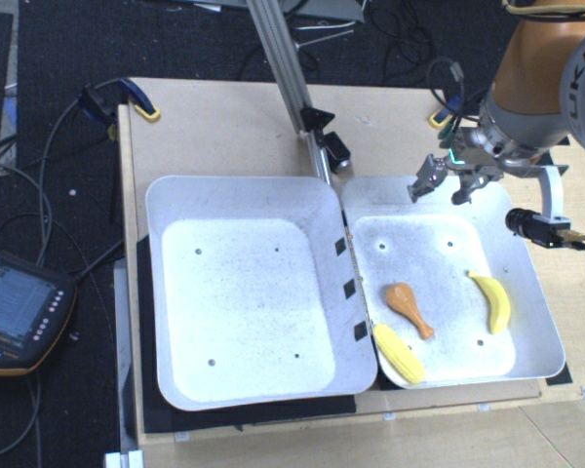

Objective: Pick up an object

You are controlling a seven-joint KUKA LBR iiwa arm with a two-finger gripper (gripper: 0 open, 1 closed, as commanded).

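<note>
Three toy foods lie in the right bin (526,271): an orange chicken drumstick (409,308) near the middle, a yellow banana (493,301) toward the right wall, and a yellow corn cob (398,355) at the front left corner. My gripper (445,185) hangs over the bin's back rim, well behind and above all three. Its two fingers (425,178) stand apart with nothing between them.
The left bin (175,213) sits beside the right one, sharing a middle wall. A slanted aluminium post (285,52) rises behind the bins. Clamps (136,100) grip the bench's back corners. A teach pendant (15,305) lies off the bench to the left.
</note>
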